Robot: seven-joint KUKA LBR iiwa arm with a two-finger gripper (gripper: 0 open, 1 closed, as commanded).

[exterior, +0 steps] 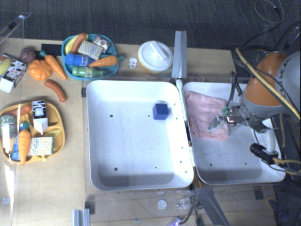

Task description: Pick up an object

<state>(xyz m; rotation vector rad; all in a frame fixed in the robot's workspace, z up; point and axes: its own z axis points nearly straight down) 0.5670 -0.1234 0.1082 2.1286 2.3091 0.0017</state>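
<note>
I see a light wooden table [70, 182] under even overhead light, with dark grey carpet [141, 8] running beyond its far edge. A cable [270, 6] loops on the carpet at upper right, near the table's corner.

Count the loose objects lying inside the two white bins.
2. A blue block sits in the left bin, toward its upper right. A pink cloth lies in the right bin, along its left side, beside the gripper. The arm may hide more.
</note>
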